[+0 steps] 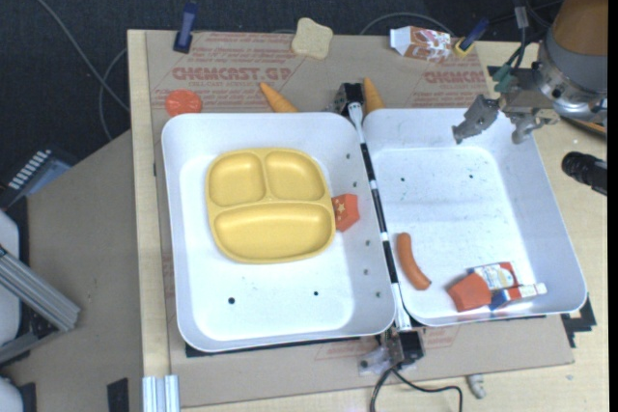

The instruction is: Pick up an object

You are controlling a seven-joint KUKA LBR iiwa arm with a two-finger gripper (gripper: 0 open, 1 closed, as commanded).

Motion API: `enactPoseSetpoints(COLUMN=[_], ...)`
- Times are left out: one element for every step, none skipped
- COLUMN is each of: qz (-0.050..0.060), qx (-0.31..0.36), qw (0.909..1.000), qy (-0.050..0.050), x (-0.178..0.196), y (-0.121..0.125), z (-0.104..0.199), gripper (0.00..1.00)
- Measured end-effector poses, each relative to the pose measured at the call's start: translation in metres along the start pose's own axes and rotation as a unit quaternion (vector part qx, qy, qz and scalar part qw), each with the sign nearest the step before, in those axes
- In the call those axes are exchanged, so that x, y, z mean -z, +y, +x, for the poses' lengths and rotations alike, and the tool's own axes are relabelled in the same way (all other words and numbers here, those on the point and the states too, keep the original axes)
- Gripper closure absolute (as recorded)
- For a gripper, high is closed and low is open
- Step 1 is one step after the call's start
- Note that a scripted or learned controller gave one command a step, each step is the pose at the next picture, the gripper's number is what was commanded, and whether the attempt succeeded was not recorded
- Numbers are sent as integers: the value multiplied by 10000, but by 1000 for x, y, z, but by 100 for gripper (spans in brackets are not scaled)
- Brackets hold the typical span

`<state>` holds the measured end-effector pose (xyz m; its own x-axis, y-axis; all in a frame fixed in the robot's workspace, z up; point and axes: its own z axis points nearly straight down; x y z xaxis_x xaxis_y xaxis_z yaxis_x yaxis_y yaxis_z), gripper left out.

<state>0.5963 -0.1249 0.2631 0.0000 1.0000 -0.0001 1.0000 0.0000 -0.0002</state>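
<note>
Right bin (541,207) — sausage (413,261) below gripper (500,123).

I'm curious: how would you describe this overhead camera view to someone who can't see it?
A robot arm's open claw hovers over the far edge of the right bin, which holds a toy sausage and a small carton. The left bin holds a yellow divided plate.

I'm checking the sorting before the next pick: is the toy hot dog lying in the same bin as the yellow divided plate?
No, the hot dog lies in the right bin, while the yellow plate sits in the left bin.
</note>
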Motion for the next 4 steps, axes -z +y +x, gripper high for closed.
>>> enactPoseSetpoints(qz=[4, -11, 8, -21], qx=[4, -9, -11, 9], qw=[10000, 10000, 10000, 10000], qy=[4, -20, -2, 1], x=[-86, -89, -129, -87], y=[70, 47, -79, 60], z=[35, -90, -91, -47], gripper=[0, 0, 0, 0])
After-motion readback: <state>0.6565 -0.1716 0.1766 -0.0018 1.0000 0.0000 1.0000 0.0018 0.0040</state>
